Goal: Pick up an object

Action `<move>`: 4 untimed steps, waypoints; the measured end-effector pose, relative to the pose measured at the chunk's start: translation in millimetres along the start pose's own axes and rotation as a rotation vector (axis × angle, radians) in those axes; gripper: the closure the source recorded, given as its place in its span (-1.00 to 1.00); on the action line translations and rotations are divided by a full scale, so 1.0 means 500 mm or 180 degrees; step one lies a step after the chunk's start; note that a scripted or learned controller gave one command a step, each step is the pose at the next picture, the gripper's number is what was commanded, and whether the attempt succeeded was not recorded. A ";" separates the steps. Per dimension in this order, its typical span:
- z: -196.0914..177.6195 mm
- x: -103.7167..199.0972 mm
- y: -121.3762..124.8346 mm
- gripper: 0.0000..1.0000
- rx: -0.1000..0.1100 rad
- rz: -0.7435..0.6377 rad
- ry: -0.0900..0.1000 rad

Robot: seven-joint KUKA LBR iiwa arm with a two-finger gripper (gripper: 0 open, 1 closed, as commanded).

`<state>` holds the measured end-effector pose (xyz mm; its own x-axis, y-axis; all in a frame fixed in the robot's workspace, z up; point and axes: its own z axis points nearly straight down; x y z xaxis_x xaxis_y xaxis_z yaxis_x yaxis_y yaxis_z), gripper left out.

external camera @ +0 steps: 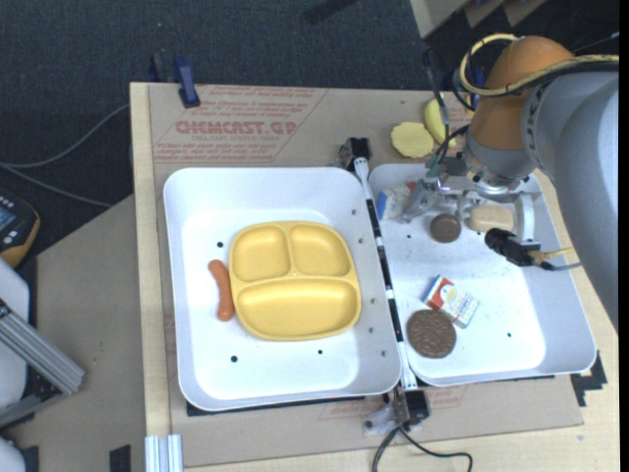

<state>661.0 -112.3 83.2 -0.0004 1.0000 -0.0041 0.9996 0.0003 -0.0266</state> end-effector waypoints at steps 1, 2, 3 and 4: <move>0.001 -0.002 0.000 -1.00 -0.0002 -0.0002 0.0002; -0.001 0.010 -0.001 -1.00 -0.0003 0.0008 -0.0031; 0.002 -0.015 0.002 -1.00 -0.0018 0.0003 0.0012; -0.020 -0.012 0.005 1.00 -0.0048 0.0004 0.0012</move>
<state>663.9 -118.1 93.2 0.0010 1.0000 -0.0003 0.9999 -0.0010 -0.0114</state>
